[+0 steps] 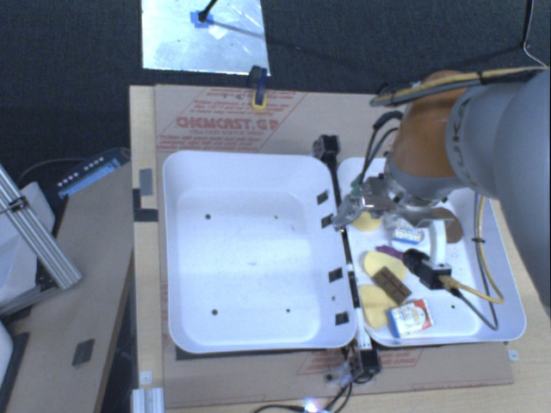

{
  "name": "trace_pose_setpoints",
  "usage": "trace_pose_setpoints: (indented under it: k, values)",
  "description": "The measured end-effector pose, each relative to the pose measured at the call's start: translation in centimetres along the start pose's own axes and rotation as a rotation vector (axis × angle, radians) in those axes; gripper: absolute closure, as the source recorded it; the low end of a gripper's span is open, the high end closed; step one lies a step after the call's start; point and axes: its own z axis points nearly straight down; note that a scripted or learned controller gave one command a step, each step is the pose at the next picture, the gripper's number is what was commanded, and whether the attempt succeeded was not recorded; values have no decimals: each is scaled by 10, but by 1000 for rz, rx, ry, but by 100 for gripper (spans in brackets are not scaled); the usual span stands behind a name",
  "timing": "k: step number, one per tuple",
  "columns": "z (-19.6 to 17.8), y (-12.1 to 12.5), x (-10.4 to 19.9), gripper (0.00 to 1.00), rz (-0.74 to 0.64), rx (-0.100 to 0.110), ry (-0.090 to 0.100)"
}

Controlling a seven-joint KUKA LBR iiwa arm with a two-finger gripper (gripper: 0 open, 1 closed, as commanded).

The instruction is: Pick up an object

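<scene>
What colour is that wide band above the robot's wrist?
Orange: the band sits between grey arm sections, seen in the camera view.

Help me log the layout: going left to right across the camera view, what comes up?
Aluminium rail → left white bin → black clips between the bins → yellow pieces in the right white bin → yellow cable.

Two white bins (250, 256), grey arm (504, 136) with orange band (422, 140), pale yellow pieces (376, 304), brown bar (390, 282), small white-and-blue box with red (409, 318), tan cardboard with red lettering (228, 123), dark backdrop (69, 58).
</scene>
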Motion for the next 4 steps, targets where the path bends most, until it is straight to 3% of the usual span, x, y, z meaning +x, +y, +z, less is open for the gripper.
trace_pose_setpoints:
  k: [1, 2, 3, 4]
  values:
    - [-12, 2, 20, 100, -22, 1, 28]
    - [-178, 62, 61, 100, -12, -24, 4]
    - [-227, 91, 119, 100, -13, -12, 5]
    - [-280, 88, 174, 100, -12, -9, 5]
